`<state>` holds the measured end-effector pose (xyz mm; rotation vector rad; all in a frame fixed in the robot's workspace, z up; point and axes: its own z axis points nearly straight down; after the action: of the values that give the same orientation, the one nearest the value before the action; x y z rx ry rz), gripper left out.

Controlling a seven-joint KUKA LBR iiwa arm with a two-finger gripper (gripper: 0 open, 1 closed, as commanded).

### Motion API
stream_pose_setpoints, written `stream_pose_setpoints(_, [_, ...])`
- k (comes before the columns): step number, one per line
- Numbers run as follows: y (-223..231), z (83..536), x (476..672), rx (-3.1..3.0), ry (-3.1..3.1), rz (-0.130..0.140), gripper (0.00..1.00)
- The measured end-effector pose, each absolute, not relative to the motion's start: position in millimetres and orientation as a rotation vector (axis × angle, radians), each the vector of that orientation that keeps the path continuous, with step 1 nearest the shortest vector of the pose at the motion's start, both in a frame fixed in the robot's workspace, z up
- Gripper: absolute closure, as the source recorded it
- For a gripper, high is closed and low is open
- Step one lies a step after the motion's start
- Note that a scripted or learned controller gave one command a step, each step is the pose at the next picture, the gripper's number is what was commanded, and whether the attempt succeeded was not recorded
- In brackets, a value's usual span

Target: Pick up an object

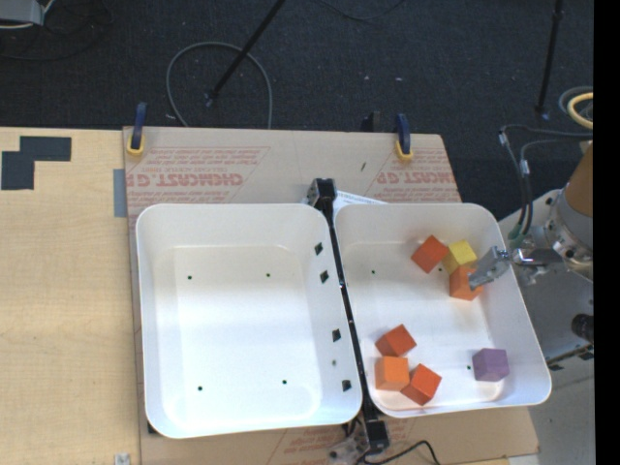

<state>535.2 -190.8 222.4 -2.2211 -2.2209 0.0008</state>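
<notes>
Camera view had the gripper (487, 270) at the right bin's (438, 410) right edge, touching an orange cube (462, 284); whether it pinched, I couldn't tell

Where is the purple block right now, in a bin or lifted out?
In. The purple block rests on the floor of the right bin, near its front right corner, apart from the other blocks and away from the gripper.

Seven blocks (429, 255); two bins (155, 260)
</notes>
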Motion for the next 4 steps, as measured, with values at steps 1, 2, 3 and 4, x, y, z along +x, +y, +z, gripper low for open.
stream_pose_setpoints(1, [-196, 91, 564.9, -2.214, -2.216, 0.008, 0.0])
stream_pose_setpoints(2, [-142, 89, 610.6, -2.221, -2.228, -0.004, 0.0])
stream_pose_setpoints(3, [-145, 98, 609.2, -2.223, -2.223, -0.001, 1.0])
stream_pose_setpoints(4, [-81, 190, 620.9, -2.219, -2.229, -0.007, 1.0])
